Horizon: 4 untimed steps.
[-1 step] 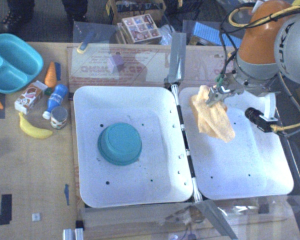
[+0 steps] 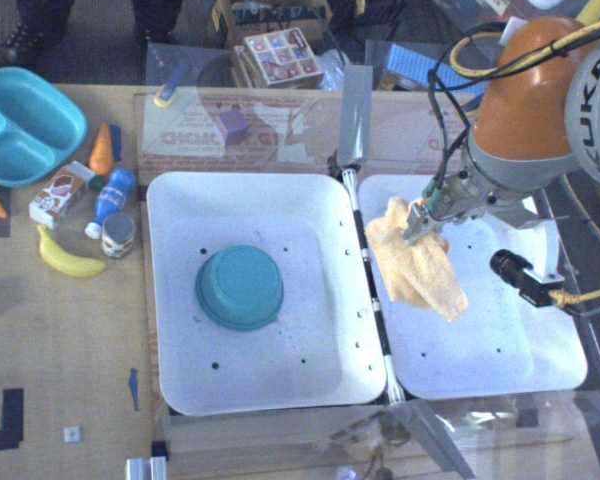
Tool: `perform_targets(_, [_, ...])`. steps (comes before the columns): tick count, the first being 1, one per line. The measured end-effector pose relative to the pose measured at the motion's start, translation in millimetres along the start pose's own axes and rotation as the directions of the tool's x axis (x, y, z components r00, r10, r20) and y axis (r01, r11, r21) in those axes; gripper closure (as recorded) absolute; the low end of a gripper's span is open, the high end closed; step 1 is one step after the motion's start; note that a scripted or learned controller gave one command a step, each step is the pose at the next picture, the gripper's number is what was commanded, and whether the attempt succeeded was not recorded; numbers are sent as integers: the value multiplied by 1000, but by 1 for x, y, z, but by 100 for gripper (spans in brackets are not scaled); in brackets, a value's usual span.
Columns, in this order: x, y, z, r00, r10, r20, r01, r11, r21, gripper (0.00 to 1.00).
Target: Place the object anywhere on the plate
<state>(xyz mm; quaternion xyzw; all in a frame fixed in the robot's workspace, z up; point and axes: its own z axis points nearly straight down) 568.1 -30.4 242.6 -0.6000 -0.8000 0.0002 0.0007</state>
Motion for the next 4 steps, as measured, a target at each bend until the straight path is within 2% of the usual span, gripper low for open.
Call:
perform_targets(1, [83,-34,2,993,-117,0,117,993,1,100])
perform_targets(2, [135,-14,-10,988,-155,2,155,988,-3,100])
perform_targets(3, [176,47,58,995,-103,2,103,995,-2,100])
perform_targets(4, [176,48,58,995,-102,2,102,995,-3,0])
